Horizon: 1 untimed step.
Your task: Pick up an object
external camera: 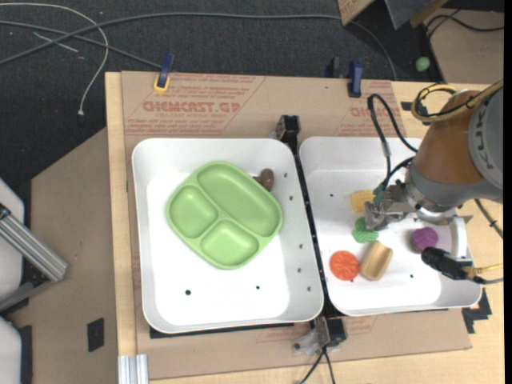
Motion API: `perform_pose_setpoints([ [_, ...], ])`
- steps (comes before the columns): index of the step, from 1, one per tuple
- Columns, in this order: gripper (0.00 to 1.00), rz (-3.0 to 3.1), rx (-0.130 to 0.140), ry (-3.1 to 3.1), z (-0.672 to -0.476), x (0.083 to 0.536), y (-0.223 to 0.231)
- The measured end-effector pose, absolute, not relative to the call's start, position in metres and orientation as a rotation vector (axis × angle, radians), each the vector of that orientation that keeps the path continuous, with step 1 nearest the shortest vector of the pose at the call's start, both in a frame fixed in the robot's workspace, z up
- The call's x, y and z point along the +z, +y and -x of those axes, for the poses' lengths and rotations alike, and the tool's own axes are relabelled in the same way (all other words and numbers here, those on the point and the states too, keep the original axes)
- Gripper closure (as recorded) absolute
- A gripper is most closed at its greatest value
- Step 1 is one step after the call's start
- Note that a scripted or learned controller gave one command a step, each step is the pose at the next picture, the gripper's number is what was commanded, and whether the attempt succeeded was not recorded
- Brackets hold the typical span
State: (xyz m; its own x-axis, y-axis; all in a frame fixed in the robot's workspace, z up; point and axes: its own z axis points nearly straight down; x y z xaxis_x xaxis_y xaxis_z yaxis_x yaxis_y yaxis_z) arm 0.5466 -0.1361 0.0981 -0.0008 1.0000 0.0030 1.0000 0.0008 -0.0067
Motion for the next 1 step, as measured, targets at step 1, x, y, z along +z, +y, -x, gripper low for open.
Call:
perform_pose_setpoints([
  [1, 0.0, 2.221, -0.003, -2.22, -0.5481, 0.0879, -0.136],
])
